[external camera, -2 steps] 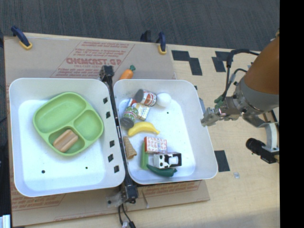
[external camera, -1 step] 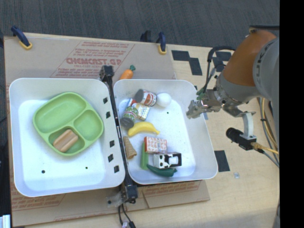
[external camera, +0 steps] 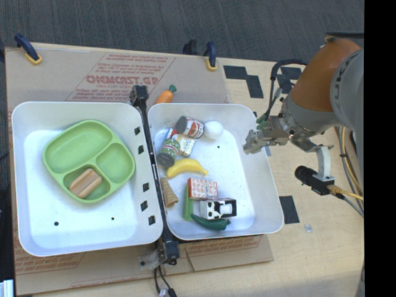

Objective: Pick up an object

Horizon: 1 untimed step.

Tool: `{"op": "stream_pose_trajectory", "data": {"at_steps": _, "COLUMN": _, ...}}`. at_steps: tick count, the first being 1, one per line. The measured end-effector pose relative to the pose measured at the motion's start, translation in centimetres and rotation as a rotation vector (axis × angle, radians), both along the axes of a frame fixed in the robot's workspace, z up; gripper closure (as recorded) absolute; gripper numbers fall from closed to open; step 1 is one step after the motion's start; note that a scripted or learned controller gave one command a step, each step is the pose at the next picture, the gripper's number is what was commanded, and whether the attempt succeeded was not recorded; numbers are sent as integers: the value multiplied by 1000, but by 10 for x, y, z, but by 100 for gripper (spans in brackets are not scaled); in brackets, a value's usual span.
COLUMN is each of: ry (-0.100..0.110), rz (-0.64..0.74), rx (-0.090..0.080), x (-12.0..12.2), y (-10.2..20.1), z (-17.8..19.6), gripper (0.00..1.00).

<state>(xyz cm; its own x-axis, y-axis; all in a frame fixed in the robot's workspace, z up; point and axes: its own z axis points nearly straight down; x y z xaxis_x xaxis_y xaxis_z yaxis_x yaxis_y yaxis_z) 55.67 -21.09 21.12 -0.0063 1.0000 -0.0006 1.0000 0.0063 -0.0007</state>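
The jaws (external camera: pixel 255 142) hang over the right bin's (external camera: pixel 263 184) rim at about three o'clock, and whether they are apart or together cannot be told. Inside that bin, a white egg (external camera: pixel 213 129) lies at twelve o'clock beside a small can (external camera: pixel 193 129), with a yellow banana (external camera: pixel 186 167) near the middle, a red carton (external camera: pixel 202 189) below it and a black-and-white cow carton (external camera: pixel 218 208) at six o'clock. The left bin (external camera: pixel 28 228) holds a green divided plate (external camera: pixel 93 147) with a hot dog (external camera: pixel 84 182) in its lower compartment.
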Motion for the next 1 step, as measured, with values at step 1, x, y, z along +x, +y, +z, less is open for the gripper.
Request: {"op": "stream_pose_trajectory", "data": {"at_steps": 1, "ry": 2, "rz": 0, "rx": 0, "x": -80, "y": -1, "z": -1, "gripper": 100}}
